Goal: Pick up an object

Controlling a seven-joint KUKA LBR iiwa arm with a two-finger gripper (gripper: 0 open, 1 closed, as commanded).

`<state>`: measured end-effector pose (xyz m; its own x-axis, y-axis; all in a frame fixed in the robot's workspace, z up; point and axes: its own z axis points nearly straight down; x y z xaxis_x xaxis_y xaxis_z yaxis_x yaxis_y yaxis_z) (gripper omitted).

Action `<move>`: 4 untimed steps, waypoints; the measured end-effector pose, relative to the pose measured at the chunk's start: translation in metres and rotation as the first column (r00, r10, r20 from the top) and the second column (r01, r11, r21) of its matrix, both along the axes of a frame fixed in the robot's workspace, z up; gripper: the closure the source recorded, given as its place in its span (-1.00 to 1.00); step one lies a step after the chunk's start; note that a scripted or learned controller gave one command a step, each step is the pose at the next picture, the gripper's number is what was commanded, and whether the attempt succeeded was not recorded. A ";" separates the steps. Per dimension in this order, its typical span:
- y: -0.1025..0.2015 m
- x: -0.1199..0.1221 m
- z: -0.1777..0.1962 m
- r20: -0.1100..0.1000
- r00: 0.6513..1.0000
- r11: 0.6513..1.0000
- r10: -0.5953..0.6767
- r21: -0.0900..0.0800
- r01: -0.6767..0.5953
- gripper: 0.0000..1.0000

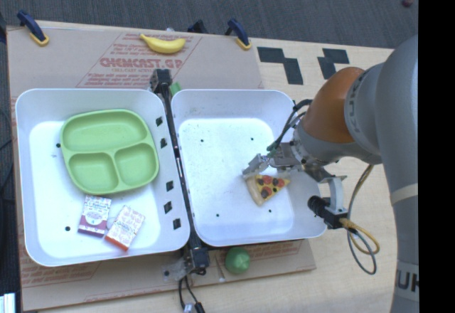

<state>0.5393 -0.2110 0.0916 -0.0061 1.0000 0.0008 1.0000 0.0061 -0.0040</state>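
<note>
Pincer (261, 166) low in right bin (213, 223), touching pizza slice (266, 188)

A green divided plate (109, 149) lies in the left bin (28, 109), two small packets (111, 222) at its six o'clock; a banana (163, 42) at twelve o'clock.

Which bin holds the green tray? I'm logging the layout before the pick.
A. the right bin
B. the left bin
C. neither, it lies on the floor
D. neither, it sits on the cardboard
B: the green tray lies inside the left bin, above two small boxes, while the right bin holds the pizza slice.
</note>
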 end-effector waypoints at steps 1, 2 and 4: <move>0.000 0.001 0.010 0.000 1.000 1.000 0.003 0.000 -0.003 1.00; 0.000 0.001 0.010 -0.001 1.000 1.000 0.004 0.000 -0.004 -1.00; 0.054 0.102 0.001 0.003 1.000 1.000 -0.001 0.001 0.001 -1.00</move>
